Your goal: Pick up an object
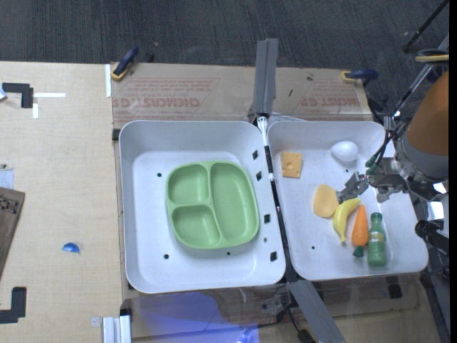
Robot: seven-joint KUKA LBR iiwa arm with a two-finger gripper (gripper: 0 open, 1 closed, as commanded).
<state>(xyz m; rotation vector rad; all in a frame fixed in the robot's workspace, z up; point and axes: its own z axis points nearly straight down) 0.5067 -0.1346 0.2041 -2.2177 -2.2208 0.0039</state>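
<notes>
The right bin [307, 252] holds several small objects. A square orange-yellow cracker [290, 164] lies near its back left. A white egg-shaped piece [345, 151] rests at the back. In the middle, a pale yellow chip [324, 201] touches a banana [345, 217]. Beside the banana lie an orange carrot [360, 226] and a green bottle [376, 240]. My gripper [357, 185] reaches in from the right and hangs just above the banana's upper end and the carrot's tip. Nothing visibly sits in its grasp.
The left bin [143, 156] holds a green divided plate [212, 204]. A raised ridge [270, 191] separates the two bins. The arm's orange band [435, 120] stands over the right bin's right wall. Cardboard [214, 91] lies behind the bins.
</notes>
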